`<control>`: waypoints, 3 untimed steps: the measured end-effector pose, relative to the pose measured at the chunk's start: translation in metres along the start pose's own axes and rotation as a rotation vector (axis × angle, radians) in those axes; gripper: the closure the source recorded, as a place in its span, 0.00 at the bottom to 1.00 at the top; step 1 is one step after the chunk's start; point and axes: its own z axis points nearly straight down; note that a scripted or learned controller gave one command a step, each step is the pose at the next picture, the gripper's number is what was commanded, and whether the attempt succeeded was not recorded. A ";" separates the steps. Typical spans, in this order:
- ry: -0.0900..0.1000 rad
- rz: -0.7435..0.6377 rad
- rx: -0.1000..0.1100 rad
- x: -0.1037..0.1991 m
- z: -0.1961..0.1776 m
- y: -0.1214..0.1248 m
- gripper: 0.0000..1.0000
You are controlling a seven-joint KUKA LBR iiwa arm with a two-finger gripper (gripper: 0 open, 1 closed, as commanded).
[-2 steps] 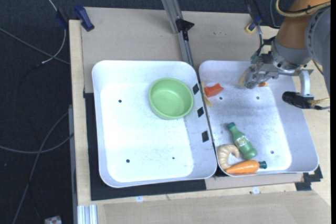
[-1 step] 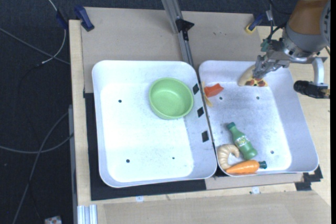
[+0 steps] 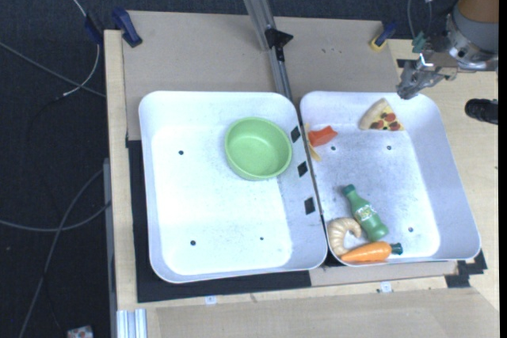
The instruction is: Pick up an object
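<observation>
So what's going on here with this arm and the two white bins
A robot arm is set to pick something up and has not got hold of anything yet. Its pincer hovers over the far right corner of the right bin, closest to the toy pizza slice. Also in that bin lie an orange piece, a green bottle, a croissant-like piece and a carrot. The left bin holds a green bowl.
</observation>
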 end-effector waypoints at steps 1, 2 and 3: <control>-0.001 0.000 0.006 0.000 0.004 0.001 1.00; 0.007 -0.005 0.021 0.058 0.013 0.000 1.00; 0.007 -0.005 0.023 0.115 0.019 0.003 1.00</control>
